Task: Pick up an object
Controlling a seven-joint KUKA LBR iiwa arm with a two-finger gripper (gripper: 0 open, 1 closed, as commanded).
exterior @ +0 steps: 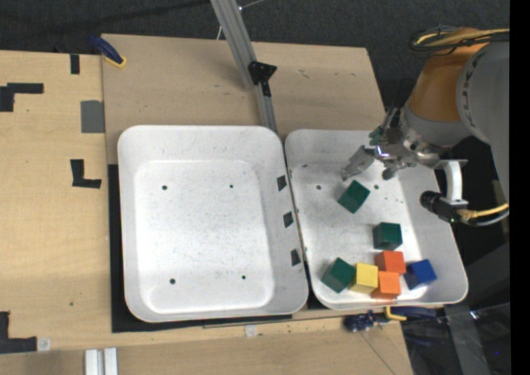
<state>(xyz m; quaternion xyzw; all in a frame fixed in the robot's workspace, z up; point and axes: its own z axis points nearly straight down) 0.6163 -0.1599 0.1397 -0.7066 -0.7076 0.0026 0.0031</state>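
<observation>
Your tool hangs spread and empty just above the green cube. It looks light and rigid, so pinch its flat opposite faces.

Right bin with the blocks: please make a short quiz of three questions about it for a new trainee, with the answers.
1. True or false: all blocks lie in the right bin.
2. How many green blocks are there?
3. Which block lies nearest the gripper? A. blue block B. lone green block C. yellow block

Key
1. True; the left bin holds none.
2. Three: the lone one, one lower right, one beside the yellow block.
3. B
</observation>
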